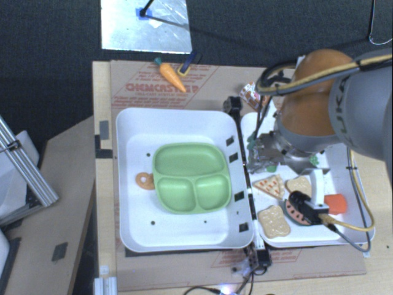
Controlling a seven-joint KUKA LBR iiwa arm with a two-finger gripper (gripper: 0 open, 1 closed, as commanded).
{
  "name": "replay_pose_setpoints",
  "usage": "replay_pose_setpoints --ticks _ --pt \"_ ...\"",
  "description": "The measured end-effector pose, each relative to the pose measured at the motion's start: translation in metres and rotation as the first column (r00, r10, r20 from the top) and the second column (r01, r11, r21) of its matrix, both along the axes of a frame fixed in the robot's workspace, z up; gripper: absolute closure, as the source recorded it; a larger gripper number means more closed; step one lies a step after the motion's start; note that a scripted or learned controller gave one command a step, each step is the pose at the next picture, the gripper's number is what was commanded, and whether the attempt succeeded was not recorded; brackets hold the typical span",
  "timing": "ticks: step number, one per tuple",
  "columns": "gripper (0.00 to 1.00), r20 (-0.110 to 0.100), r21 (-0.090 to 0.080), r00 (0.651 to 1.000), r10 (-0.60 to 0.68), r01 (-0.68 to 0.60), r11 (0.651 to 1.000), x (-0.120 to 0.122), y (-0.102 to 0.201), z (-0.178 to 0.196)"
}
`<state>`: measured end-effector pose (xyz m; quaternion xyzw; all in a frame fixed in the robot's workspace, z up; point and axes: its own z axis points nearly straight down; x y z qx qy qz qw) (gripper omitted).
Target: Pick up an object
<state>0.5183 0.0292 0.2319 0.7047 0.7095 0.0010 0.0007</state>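
The tool [263, 155] hangs low over the right bin [307, 241], close to that bin's wall on the side shared with the left bin [135, 134]. The grey arm and its orange band cover much of it from above, so I cannot tell whether the tool is spread or pressed together, and nothing can be seen held in it. The things to pick lie in the right bin. A toy pizza slice [269, 185] lies just beside the tool, toward the view's near edge. A pale toast slice [299, 183] sits near the pizza slice, on its side away from the left bin. A beige biscuit [274, 221] lies farther from the tool, beyond the pizza slice (its outline is lobed, though the exact kind is hard to make out). An orange block [336, 203] rests well apart from the tool, toward the bin's outer wall. Across the shared wall from the tool, the left bin holds a green divided plate [187, 177], with a small pretzel [145, 180] just beside the plate's far side. A toy carrot [172, 77] lies on the surface [67, 183], well apart from the tool and beyond the far end of the left bin.
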Motion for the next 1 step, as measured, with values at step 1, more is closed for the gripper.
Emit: replay_pose_setpoints --ticks 1 --pt "1.00 -0.003 -0.001 1.000 -0.006 0.006 1.000 -0.0004 -0.0063 -0.0179"
